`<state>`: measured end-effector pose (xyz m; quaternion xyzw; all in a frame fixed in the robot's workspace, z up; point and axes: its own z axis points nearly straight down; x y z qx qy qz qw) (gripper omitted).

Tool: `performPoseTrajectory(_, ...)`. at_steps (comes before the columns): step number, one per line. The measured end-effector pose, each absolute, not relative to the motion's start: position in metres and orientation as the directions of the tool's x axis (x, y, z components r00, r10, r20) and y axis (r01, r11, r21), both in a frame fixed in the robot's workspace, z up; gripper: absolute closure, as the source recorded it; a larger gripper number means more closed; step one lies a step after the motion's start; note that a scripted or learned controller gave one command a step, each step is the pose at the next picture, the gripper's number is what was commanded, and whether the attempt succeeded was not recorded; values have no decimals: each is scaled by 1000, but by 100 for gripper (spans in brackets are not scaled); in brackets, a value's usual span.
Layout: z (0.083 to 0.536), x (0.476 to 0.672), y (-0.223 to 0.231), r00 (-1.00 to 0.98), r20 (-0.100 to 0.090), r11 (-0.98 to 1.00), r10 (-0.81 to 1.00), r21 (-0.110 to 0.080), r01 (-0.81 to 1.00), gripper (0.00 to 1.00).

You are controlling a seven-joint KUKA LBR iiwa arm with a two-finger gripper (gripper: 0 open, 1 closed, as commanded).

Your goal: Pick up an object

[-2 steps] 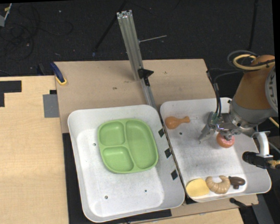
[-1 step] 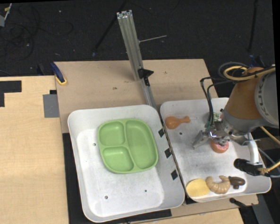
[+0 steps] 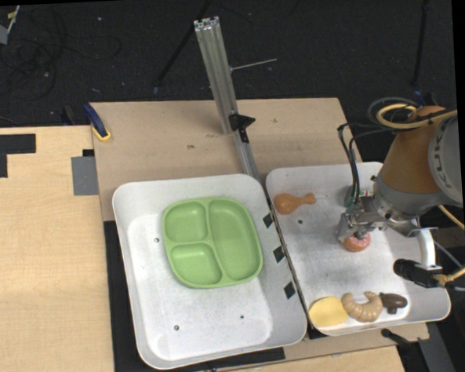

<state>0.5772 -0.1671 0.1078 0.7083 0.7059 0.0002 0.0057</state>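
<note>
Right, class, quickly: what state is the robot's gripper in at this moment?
Gripper: down in the right bin, directly over a small red object; open, shut or holding cannot be told from this view.

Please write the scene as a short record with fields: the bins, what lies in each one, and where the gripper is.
left bin: a green divided plate
right bin: an orange drumstick-shaped toy near the far left corner; a red-pink object mid-bin; a yellow piece, a tan curled piece and a dark brown piece along the near edge
gripper: in the right bin, directly over the red-pink object
grasp: cannot tell
</note>
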Motion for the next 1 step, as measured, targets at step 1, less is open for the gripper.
performPoseTrajectory(1, 150, 575, -169, 5, 0, -5, 1000, 1, 1000, 100)
